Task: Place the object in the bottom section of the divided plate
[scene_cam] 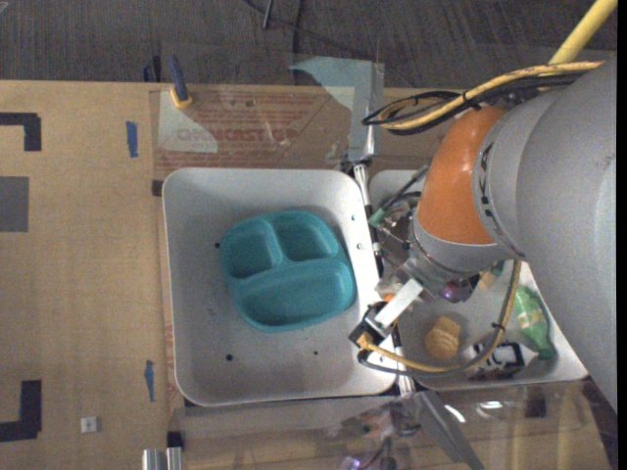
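A teal divided plate (286, 269) lies in the left white bin (196, 262), with two small sections at its far side and one large section at its near side. All three sections hold nothing. My gripper (438, 287) hangs over the right bin (563, 365), mostly hidden under the grey and orange wrist (460, 213). Just below it, on the right bin's floor, lies a small tan object (443, 338). A green object (534, 323) lies further right in the same bin.
The wall between the two bins (377, 262) runs just left of the gripper. Yellow and black cables (431, 365) loop around the wrist and over the right bin. Cardboard (255, 125) and a wooden benchtop (78, 262) surround the bins.
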